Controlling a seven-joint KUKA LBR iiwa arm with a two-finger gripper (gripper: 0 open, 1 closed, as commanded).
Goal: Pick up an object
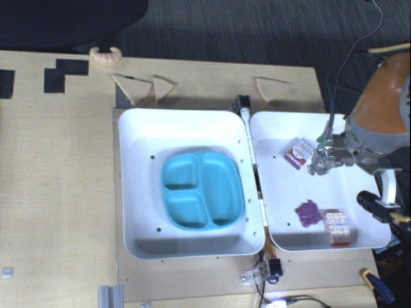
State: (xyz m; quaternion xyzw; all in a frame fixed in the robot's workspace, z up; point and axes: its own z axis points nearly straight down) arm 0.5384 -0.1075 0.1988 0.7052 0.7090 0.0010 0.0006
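The right bin (276, 191) holds three small things. A white and purple packet (299, 153) lies near its back middle. A purple lumpy toy (309, 213) sits toward the front, and a small patterned box (338, 228) lies just right of it near the front rim. My gripper (320, 160) hangs over the right bin, directly right of the packet and close to it. Nothing shows between its fingers. The arm with its orange band (384, 98) comes in from the right.
The left bin (138, 172) holds a blue divided tray (202, 188) with three compartments. A black divider strip (252, 159) runs between the two bins. Cables and a connector (270, 271) lie at the bench's front edge.
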